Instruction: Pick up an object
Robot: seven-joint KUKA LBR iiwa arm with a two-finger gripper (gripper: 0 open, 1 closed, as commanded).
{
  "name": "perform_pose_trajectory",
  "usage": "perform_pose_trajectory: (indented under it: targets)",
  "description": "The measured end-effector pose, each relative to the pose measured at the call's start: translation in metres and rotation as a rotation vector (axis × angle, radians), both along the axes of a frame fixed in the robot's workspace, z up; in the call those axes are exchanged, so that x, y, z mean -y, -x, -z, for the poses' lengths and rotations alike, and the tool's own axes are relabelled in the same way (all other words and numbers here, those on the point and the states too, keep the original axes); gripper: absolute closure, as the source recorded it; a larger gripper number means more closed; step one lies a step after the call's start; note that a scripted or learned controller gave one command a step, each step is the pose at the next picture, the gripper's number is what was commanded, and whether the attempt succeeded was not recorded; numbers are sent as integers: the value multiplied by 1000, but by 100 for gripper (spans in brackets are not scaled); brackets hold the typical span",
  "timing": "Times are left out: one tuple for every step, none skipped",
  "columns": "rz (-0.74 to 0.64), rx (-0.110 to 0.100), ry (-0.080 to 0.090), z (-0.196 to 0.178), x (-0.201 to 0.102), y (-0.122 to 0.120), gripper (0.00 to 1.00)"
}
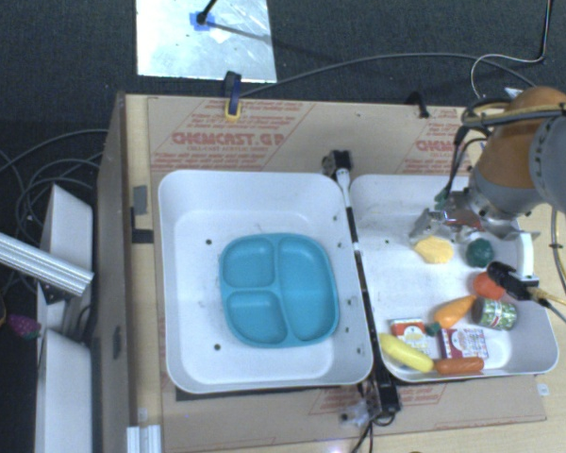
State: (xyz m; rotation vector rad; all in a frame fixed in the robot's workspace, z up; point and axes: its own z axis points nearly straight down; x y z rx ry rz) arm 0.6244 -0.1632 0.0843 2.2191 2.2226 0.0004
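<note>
- Desk (264, 125): tan board with red print, two shallow white bins side by side on it; dark carpet floor around.
- Left bin (193, 206): holds a blue divided plate (278, 288), three compartments, roughly centred.
- Right bin (387, 272): all the small objects sit toward 3 to 6 o'clock of it.
- Yellow lumpy object (435, 250) at about 1 o'clock in the right bin, just beside the gripper (432, 223); touching or not, cannot tell.
- Gripper is low over the bin's upper part, metal fingers pointing toward 9 o'clock; apart or together, cannot tell, nothing seen between them.
- Arm (524, 163), grey with an orange band, enters from 3 o'clock.
- Dark green ball (479, 251) just at 3 o'clock of the yellow object.
- Carrot (454, 310), small can (498, 314), red tomato-like piece (488, 286) near the bin's right wall.
- Banana (406, 352), two red-white packets (467, 343) and a sausage-like piece (457, 366) along the 6 o'clock edge.
- Shiny foil sheet (206, 26) on the floor at 12 o'clock; cables across the carpet; white and metal parts at 9 o'clock.
</note>
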Motion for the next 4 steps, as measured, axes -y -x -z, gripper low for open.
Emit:
perform_pose_trajectory:
  targets:
    - [-2,0,-1,0,-19,6,0]
    - [0,3,1,-52,-6,27,0]
    - [0,-1,-1,1,-1,25,0]
    - [-1,3,0,-11,-1,23,100]
